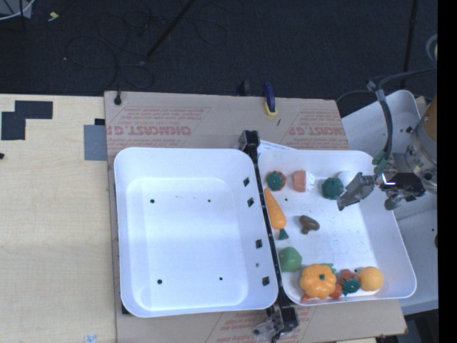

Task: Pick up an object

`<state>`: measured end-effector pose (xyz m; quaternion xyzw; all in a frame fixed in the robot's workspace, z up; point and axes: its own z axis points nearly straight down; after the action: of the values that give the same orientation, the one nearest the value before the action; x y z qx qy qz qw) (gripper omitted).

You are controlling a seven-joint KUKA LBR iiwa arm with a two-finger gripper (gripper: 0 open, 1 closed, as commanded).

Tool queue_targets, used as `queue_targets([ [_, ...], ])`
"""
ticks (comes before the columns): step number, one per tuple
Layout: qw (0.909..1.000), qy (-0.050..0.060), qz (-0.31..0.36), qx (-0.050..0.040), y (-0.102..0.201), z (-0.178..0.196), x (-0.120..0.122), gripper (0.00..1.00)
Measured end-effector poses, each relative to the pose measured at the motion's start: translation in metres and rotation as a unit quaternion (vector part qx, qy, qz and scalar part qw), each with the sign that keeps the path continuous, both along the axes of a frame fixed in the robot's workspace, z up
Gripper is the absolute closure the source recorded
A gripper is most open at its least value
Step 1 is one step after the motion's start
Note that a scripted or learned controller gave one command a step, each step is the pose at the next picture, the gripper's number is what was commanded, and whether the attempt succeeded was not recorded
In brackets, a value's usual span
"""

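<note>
Camera view from above, gripper (355,192) at right bin's (389,238) right rim, whether released or clenched cannot be told, dark green round toy (331,187) just left of it, orange pumpkin (318,280) well below near front wall

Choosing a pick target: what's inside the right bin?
Right bin holds a carrot, pumpkin, green ball and more; some overlap, hiding parts.

The cardboard sheet (214,120) under the bins bears red upside-down print, apparently "CHEMCAST".
</note>
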<state>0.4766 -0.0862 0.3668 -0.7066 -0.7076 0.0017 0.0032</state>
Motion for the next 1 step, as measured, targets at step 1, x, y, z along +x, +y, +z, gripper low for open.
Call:
queue_targets([
  [1, 1.0000, -0.001, -0.002, -0.0005, -0.0570, -0.0730, -0.0012, 0.00],
])
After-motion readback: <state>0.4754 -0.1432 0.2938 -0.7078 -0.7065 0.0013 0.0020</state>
